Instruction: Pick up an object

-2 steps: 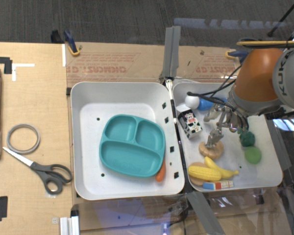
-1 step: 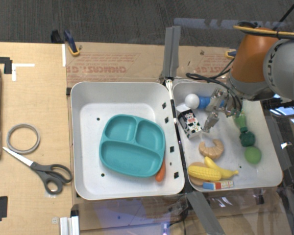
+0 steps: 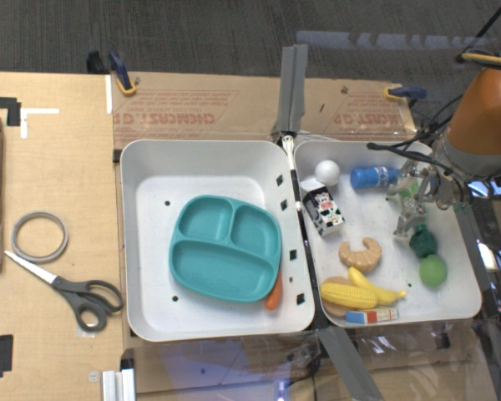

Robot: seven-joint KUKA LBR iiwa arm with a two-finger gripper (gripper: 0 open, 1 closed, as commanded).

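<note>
camera view: the gripper (image 3: 409, 222) hangs in the right bin (image 3: 463, 307), just above the dark green toy (image 3: 422, 241). i cannot tell if it is apart or closed. the step looks like the approach; next it must go down on the toy and close.

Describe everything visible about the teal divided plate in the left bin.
The teal plate is a rounded-corner tray that looks like smooth plastic, moulded into three compartments: one long one along its lower side and two smaller ones above. Nothing lies in the compartments. It lies flat, right side up, turned slightly askew, on the floor of the left white bin, toward the bin's right half. An orange carrot-like piece lies against its lower right corner, partly tucked under the rim.
</note>
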